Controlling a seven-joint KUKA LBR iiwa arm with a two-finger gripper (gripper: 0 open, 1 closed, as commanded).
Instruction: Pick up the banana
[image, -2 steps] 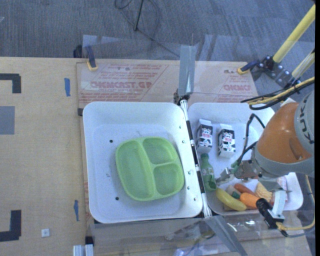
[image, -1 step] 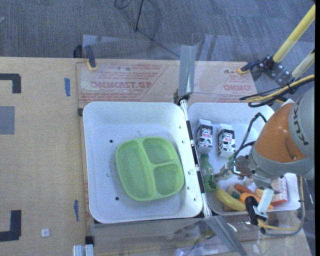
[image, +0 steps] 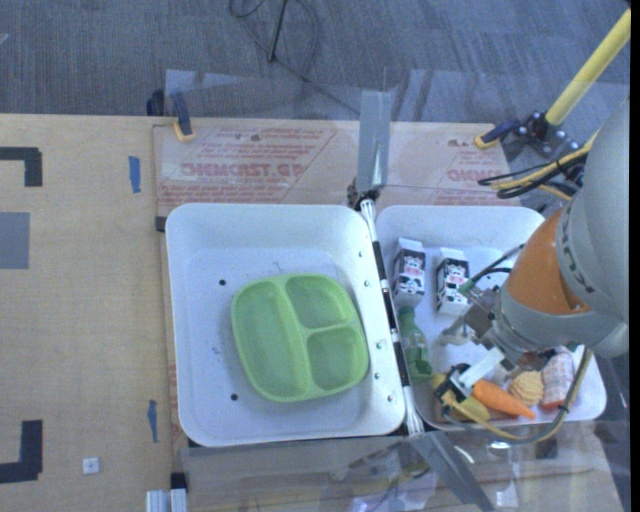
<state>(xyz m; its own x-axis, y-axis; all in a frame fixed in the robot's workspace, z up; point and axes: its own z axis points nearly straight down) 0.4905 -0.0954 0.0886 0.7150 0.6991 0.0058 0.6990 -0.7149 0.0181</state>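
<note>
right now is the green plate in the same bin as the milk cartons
No, the green plate lies in the left bin, while the milk cartons sit in the right bin.

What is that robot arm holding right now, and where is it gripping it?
It cannot be told: the gripper hangs low in the right bin near the banana, its tip hidden by the wrist.

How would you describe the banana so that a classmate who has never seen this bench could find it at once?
Start at the right bin, the one the grey arm reaches into, and go to its near left corner. The banana lies there beside the orange carrot, just below the hand. It is the small yellow piece with dark ends, unlike its orange and green neighbours.
</note>
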